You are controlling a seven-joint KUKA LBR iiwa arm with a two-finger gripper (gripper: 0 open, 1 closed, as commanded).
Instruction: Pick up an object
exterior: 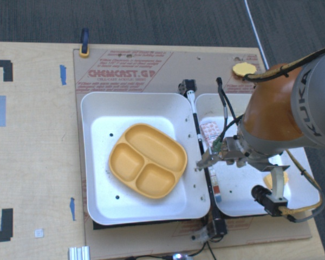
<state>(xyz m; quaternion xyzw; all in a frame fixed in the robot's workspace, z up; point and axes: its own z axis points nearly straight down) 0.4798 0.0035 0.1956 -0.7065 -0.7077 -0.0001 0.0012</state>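
A yellow divided plate (147,160) with three compartments lies flat in the left bin (97,145). My gripper (210,158) hangs low over the left side of the right bin (227,205), close to the wall between the two bins. A small red-and-white item (209,128) lies in the right bin just behind the gripper. A thin red-and-blue item (214,189) lies just in front of it. A yellow object (271,180) shows partly from under the arm at the right bin's front right. I see nothing between the gripper and the bin floor.
The grey and orange arm (276,115) covers much of the right bin. A yellow disc (244,69) sits on the cardboard sheet behind the bins. A black clip (188,85) stands at the back of the bins' divider, and cables trail along the front edge.
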